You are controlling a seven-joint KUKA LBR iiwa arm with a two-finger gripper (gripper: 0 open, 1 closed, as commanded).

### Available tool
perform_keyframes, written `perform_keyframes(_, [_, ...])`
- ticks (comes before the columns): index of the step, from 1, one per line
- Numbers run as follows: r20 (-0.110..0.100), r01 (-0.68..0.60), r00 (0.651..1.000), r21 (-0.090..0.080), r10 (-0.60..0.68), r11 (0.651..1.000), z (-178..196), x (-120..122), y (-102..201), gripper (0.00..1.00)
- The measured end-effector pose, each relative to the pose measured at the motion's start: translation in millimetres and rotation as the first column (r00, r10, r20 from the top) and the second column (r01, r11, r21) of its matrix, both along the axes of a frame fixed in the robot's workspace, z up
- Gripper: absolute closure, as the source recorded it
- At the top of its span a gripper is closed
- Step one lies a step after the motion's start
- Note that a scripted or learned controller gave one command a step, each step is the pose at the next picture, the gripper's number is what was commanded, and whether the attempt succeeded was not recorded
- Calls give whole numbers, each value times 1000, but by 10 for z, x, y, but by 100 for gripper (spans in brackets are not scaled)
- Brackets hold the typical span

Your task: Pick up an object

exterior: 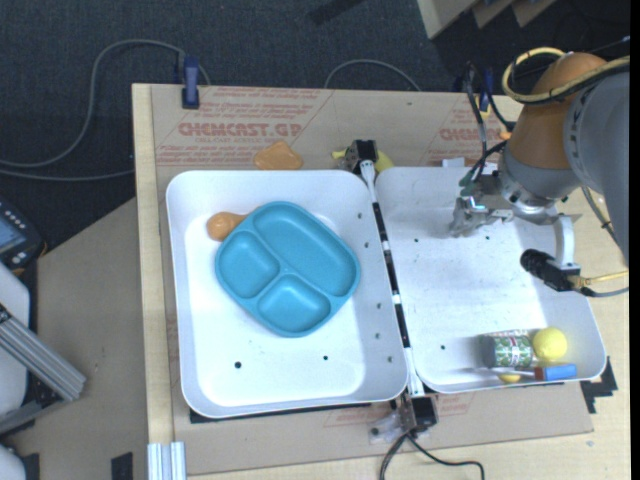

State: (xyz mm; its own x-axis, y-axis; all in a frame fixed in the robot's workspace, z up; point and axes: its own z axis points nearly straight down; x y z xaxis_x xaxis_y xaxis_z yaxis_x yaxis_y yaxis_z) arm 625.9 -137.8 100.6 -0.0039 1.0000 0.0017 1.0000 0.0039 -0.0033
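Small green-labelled can (511, 349) and yellow ball (549, 344) lie well below the gripper (470, 215), on the right white bin (440, 288); jaw state cannot be told. Dark carpet (80, 18) surrounds the bench.

Divided tray (288, 266) in left bin (200, 368); can (511, 349) and ball (549, 344) (touching) in right bin's (450, 298) near corner

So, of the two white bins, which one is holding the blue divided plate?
The left bin holds the blue divided plate. The right bin has a small can and a yellow ball in its near corner instead.
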Motion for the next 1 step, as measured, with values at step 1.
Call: perform_keyframes(1, [5, 2, 1000, -2, -1, 1000, 132, 6, -19, 100])
